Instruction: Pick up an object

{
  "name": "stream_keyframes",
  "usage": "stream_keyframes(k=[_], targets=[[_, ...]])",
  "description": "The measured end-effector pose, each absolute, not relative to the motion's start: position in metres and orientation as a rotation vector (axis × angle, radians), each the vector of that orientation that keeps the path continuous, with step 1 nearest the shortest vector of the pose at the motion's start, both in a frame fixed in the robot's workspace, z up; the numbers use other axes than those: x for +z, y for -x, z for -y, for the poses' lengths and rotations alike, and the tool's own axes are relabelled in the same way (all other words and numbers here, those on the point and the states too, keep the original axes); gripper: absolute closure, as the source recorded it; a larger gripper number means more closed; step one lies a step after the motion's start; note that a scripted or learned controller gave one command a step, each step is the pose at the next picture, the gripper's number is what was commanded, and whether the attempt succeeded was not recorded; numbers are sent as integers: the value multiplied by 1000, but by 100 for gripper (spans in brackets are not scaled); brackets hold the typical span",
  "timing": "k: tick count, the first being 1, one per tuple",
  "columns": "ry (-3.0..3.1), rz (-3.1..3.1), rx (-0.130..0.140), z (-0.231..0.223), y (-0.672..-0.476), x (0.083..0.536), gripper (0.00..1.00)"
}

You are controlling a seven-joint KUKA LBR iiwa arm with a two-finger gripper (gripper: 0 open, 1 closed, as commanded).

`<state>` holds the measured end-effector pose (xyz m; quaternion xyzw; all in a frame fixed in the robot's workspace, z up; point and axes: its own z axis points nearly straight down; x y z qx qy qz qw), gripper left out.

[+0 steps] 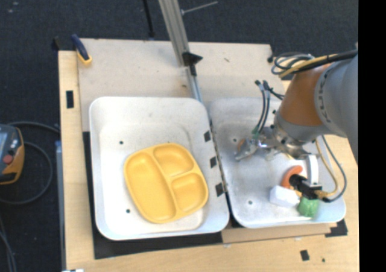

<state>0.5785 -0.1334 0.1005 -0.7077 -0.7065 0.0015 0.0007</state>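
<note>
My gripper (246, 149) hangs low over the middle of the right bin (241, 114), pointing toward that bin's left side, and I see nothing in it. A white block (280, 195) lies near the bin's front right. A green object (308, 207) sits just right of the block, in the front right corner. An orange-red object (294, 173) lies behind them, partly hidden by the wrist. All three are to the right of and nearer the front than the gripper, apart from it.
A yellow divided plate (166, 181) lies in the left bin (120, 120). A slanted aluminium post (175, 23) rises behind the bins. The grey and orange arm (310, 99) covers the right bin's back right part.
</note>
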Motion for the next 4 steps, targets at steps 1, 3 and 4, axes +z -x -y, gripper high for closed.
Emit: stream_keyframes(k=[1,3,4], targets=[[2230,2218,-3,134,-580,115,100],[2223,2229,-6,130,-579,207,100],[2214,2229,-3,77,-571,206,100]])
